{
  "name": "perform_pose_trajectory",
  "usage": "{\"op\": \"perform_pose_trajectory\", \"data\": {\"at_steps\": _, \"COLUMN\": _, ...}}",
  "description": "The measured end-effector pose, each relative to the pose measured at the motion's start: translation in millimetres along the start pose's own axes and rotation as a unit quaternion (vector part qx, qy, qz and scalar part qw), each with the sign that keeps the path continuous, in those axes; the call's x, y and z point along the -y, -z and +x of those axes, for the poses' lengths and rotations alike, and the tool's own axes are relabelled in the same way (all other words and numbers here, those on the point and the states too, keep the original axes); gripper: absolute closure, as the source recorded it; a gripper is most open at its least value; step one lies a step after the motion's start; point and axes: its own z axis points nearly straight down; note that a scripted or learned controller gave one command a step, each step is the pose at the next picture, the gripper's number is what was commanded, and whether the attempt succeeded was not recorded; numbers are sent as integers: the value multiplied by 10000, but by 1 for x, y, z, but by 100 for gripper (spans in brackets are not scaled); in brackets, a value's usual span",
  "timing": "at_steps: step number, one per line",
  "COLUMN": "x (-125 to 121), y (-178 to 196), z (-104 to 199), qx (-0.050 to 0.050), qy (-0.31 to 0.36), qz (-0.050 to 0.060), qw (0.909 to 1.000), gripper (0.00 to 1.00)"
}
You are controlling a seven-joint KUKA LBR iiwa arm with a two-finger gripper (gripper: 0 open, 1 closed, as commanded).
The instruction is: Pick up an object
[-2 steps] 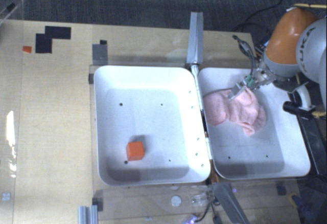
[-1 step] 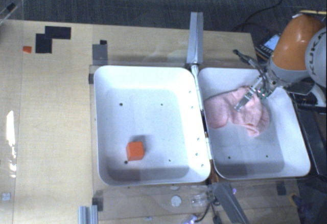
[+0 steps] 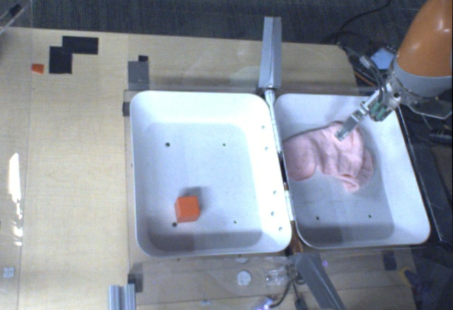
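Your end effector (image 3: 348,129) touches the pink cloth (image 3: 333,154) in the right bin (image 3: 417,220); you cannot tell its grip.

A pale pink cloth (image 3: 333,156) is showing soft and plain against the white right bin (image 3: 403,220). A small orange block (image 3: 187,209) is glowing in the white left bin (image 3: 152,160). The counter (image 3: 64,181) is showing light tan, bearing black patches (image 3: 71,52) and a tiny orange square (image 3: 37,69).
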Motion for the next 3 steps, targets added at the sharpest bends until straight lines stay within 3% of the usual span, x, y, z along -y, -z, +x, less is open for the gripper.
{"op": "perform_pose_trajectory", "data": {"at_steps": 1, "x": -20, "y": -104, "z": -25, "qx": -23, "qy": 639, "qz": 21, "qw": 9980, "gripper": 0}}
{"op": "perform_pose_trajectory", "data": {"at_steps": 2, "x": -18, "y": -102, "z": 25, "qx": -11, "qy": 716, "qz": -6, "qw": 9974, "gripper": 0}}
{"op": "perform_pose_trajectory", "data": {"at_steps": 3, "x": -22, "y": -89, "z": 24, "qx": 25, "qy": 724, "qz": -48, "qw": 9974, "gripper": 100}}
